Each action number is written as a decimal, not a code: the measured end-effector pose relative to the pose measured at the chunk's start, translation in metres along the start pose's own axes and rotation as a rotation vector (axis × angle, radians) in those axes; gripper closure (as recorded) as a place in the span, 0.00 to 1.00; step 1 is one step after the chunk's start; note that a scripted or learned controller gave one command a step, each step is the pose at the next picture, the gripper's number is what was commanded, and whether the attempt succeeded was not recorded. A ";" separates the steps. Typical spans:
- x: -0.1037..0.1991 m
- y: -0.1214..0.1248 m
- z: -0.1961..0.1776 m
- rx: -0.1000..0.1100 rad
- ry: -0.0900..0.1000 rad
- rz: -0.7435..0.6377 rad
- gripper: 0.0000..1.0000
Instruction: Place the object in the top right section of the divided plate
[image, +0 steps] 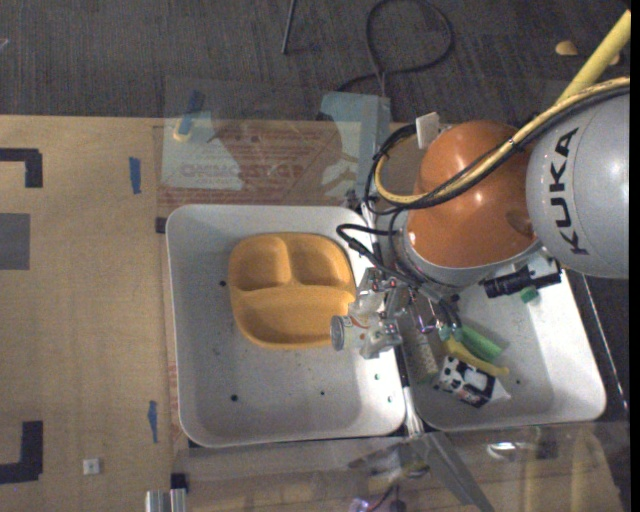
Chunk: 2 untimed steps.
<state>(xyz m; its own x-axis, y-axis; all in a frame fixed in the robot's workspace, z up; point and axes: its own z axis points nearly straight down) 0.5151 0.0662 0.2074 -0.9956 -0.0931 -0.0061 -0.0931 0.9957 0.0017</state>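
The two-finger gripper (372, 318), its hold impossible to tell, hangs just beside the right edge of the orange three-section plastic plate (291, 289), whose top right section (322, 262) lies up and left of it.

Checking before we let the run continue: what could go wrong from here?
1. The gripper sits at the right edge of the orange divided plastic plate, so it could clip the rim and shove the plate.
2. The target top right section is small and next to the divider; a slightly off release may land in another compartment.
3. I cannot tell whether anything is held, so the place may release nothing.
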 end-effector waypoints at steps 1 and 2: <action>0.008 0.072 0.029 0.000 0.004 -0.015 1.00; -0.002 0.146 -0.004 0.001 0.001 0.592 1.00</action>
<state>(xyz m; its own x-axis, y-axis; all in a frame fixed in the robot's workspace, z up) 0.5037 0.2116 0.2121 -0.8782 0.4782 -0.0037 0.4782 0.8782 0.0034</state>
